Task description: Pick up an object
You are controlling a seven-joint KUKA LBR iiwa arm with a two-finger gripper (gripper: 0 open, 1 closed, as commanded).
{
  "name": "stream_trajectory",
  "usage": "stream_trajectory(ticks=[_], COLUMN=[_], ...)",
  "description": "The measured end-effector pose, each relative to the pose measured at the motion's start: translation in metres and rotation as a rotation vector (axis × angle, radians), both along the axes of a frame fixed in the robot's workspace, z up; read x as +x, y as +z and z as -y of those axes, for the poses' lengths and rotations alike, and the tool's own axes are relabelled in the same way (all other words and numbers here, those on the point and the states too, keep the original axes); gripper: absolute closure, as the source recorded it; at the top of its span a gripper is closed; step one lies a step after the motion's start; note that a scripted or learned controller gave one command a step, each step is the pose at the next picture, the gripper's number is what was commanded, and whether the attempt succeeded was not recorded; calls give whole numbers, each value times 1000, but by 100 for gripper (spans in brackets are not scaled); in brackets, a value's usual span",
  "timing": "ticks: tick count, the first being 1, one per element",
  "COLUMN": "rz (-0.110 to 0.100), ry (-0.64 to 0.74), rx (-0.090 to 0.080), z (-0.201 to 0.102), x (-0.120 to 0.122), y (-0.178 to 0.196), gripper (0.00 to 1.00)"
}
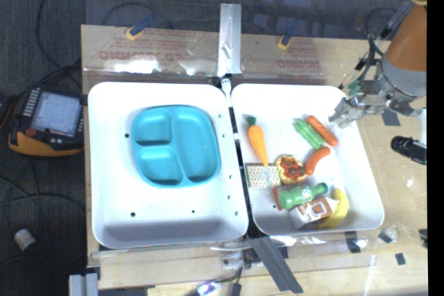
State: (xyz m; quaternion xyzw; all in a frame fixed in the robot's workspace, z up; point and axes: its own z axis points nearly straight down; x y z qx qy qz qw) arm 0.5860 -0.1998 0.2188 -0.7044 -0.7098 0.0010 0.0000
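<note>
Your targets lie in the right bin (361, 170): a carrot (257, 141) near its left wall, a green pod (309, 133) touching a sausage (322, 129), a red piece (316, 160) below them, then a flowered toy (290, 168), a patterned card (257, 176), a green bottle (300, 194), a small carton (313, 212) and a banana (339, 208) crowded together at the near end. The pincer (345, 112) hovers over that bin's right rim, holding nothing; you cannot tell its opening. The left bin (111, 211) carries a blue tray (175, 144). Both sit on a wooden surface (395, 184); a handheld controller (43, 123) lies on dark carpet (41, 3).
</note>
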Motion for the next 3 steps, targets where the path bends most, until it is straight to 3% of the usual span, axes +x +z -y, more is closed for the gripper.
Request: stream_trajectory(ticks=[1,2,3], rz=[0,-2,-1], ry=[0,-11,68], rx=[0,-4,-5], z=[0,9,-12], x=[0,39,64], y=[0,-65,-30], gripper=[0,0,0])
